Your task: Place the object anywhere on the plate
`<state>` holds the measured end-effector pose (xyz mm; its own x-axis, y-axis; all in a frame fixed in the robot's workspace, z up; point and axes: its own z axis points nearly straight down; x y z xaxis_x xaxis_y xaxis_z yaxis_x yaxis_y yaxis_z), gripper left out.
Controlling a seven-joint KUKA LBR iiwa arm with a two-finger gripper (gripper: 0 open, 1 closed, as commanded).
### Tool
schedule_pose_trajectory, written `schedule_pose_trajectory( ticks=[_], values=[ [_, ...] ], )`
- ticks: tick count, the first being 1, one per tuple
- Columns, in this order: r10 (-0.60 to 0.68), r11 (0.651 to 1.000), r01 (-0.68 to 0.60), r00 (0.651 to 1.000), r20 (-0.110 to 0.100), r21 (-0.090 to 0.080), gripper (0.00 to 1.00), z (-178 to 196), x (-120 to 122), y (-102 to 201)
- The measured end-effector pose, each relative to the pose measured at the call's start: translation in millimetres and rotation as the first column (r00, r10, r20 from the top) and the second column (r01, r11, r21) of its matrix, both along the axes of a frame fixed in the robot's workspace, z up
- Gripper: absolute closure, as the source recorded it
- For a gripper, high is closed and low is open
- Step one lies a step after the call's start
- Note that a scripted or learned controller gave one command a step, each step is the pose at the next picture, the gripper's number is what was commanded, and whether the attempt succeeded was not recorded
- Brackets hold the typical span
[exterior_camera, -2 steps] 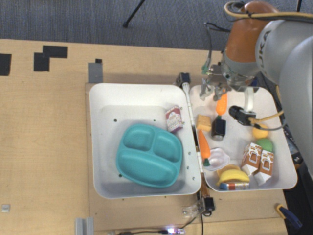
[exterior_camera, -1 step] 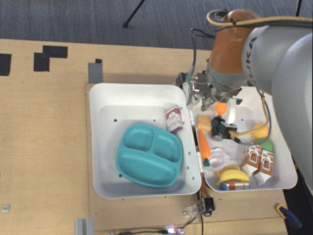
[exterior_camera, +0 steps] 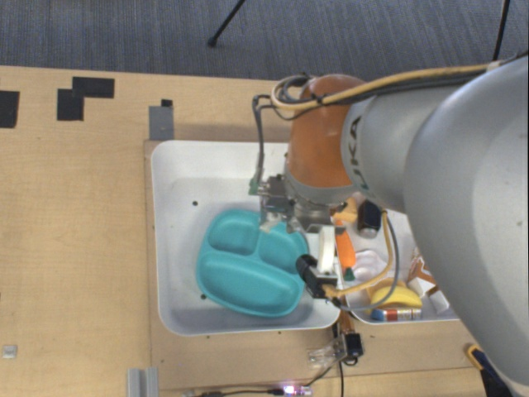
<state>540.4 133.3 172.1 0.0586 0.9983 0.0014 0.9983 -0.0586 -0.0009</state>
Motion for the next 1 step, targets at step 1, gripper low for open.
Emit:
schedule_pose_trajectory(
  ticks=[1],
  values=[
    [-0.002,1.0,0.002,1.0,0.001,-0.001,0.0,0.1,0.3,-1.1]
  ],
)
